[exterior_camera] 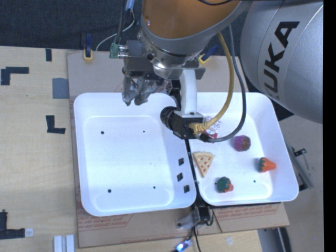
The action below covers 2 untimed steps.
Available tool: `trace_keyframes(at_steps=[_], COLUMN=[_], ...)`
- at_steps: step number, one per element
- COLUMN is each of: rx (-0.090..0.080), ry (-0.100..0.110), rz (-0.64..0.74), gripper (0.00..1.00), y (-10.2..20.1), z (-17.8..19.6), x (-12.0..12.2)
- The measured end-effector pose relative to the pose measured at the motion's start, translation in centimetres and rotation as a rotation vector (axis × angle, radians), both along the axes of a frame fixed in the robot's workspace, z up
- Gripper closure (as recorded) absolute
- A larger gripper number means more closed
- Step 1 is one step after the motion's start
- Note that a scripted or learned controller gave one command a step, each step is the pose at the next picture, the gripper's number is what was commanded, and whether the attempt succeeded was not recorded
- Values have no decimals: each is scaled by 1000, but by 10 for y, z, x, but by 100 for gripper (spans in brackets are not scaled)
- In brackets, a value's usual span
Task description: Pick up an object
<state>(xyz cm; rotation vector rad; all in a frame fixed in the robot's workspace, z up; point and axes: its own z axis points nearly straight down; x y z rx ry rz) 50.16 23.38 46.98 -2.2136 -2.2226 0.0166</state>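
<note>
Tool is hovering over the left bin's 12 o'clock rim, nothing visibly between its fingers; open or closed can't be told. All candidates are sitting in the right bin: pizza by the divider, plum, strawberry, green piece. Tool is well apart from all of them, so the pick isn't started.

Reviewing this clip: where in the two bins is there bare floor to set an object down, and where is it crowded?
The left bin floor is bare from its left wall to the divider; the gripper hangs over its back rim. In the right bin, the pizza slice, green toy, purple toy and orange toy crowd the front half; the back right corner is bare.
</note>
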Motion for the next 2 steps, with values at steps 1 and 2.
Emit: trace_keyframes(at_steps=[1, 2], rx=[1, 5], ry=[-5, -14], rz=[0, -3], gripper=[100, 100], y=[1, 0], z=[12, 67], x=[4, 39])
